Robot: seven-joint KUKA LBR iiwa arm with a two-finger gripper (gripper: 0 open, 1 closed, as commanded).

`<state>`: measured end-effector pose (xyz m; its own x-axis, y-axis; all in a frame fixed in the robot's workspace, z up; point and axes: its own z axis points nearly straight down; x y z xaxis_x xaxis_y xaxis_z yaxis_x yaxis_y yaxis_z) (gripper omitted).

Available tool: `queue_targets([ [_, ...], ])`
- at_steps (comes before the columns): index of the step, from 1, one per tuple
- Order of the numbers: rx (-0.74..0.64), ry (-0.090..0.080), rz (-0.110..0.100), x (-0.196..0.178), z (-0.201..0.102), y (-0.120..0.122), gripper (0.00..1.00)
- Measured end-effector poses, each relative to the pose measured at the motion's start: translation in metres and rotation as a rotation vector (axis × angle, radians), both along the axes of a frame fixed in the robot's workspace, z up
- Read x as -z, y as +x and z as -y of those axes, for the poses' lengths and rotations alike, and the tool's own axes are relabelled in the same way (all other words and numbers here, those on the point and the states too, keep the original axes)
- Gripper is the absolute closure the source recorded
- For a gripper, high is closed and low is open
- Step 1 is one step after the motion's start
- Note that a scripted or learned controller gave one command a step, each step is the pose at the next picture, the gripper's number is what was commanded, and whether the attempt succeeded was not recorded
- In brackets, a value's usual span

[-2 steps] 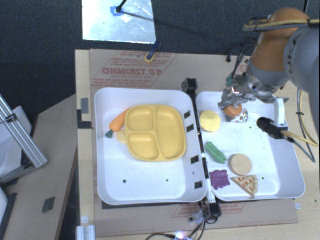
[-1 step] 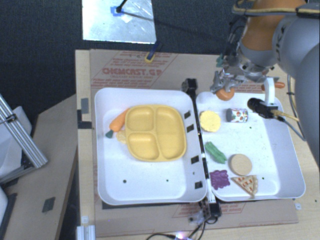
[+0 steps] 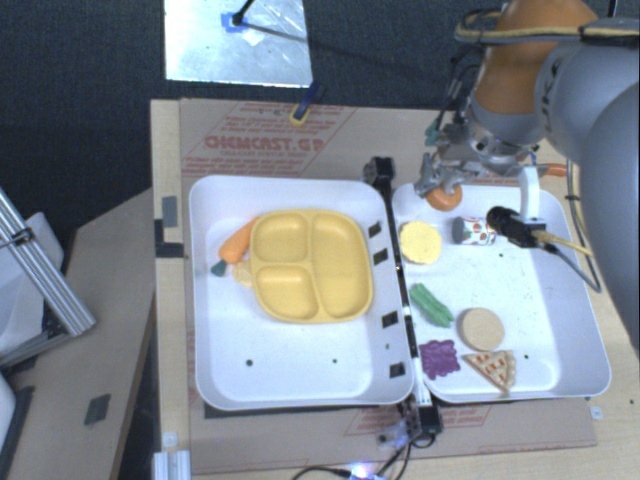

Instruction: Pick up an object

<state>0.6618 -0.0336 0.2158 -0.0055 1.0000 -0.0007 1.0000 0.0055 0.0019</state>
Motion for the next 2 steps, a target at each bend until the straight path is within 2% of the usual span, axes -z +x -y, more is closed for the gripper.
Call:
queue_targets([
  [1, 0.0, 0.001, 0.001, -0.0182, -0.003, 0.0032, 1.0],
  [2, 0.0, -0.001, 0.001, -0.0189, -0.0002, 0.006, 1.0],
])
